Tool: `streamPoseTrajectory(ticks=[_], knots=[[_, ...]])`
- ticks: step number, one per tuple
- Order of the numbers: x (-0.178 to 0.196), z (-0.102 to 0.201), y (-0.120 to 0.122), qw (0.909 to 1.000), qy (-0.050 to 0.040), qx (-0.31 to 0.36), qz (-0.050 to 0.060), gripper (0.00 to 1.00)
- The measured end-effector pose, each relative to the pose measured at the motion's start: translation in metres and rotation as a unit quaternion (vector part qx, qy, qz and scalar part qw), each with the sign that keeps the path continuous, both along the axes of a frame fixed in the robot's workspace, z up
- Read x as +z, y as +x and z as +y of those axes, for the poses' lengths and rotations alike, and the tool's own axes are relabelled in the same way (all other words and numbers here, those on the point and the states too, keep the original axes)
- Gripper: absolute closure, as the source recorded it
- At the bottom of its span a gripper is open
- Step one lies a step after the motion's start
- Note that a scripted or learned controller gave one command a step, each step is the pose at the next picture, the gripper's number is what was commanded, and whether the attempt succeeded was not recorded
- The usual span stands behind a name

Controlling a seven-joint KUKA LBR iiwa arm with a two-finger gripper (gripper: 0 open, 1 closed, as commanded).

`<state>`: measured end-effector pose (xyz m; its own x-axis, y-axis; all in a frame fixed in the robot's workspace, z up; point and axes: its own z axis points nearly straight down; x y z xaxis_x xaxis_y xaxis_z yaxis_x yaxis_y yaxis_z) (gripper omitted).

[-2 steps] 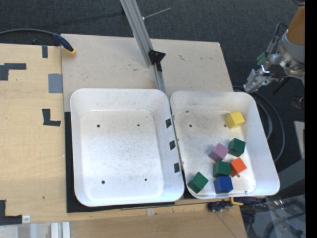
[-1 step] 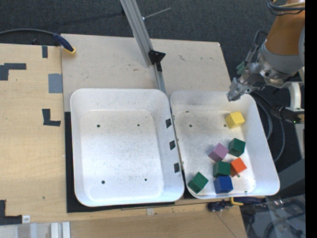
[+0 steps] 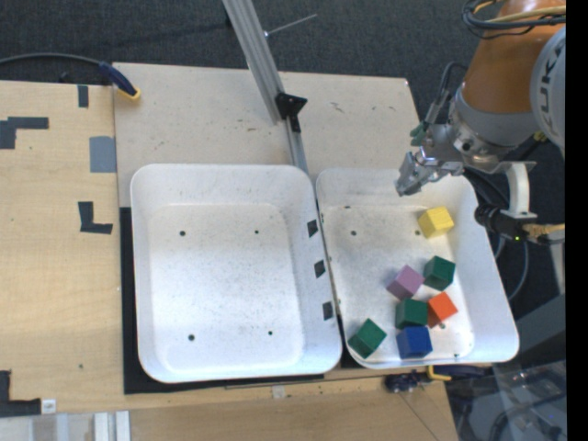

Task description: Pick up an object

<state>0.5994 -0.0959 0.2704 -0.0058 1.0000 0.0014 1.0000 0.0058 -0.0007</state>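
The right bin [image 3: 367,223] holds several small blocks. A yellow block [image 3: 436,221] lies near its far right side. Lower down sit a purple block [image 3: 404,282], a green block [image 3: 439,271], an orange block [image 3: 443,308], a dark green block [image 3: 412,313], a blue block [image 3: 414,341] and another green block [image 3: 368,336]. My gripper [image 3: 411,180] hangs over the far edge of the right bin, up and to the left of the yellow block. Nothing shows between its fingers.
The left bin [image 3: 156,246] sits beside the right one. A slanted metal bar [image 3: 253,44] runs down to the gap between the bins. A blue and yellow clamp [image 3: 119,81] lies at the far left of the bench.
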Motion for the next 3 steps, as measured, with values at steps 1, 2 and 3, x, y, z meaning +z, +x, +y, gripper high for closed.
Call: streamPoseTrajectory(ticks=[1,2,3], knots=[[0.003,0.055,-0.011,1.0000,0.0004,0.001,0.001,1.00],[-0.016,0.109,-0.026,1.0000,0.0001,0.000,0.002,1.00],[-0.016,0.164,-0.045,1.0000,0.0000,0.001,0.001,1.00]])
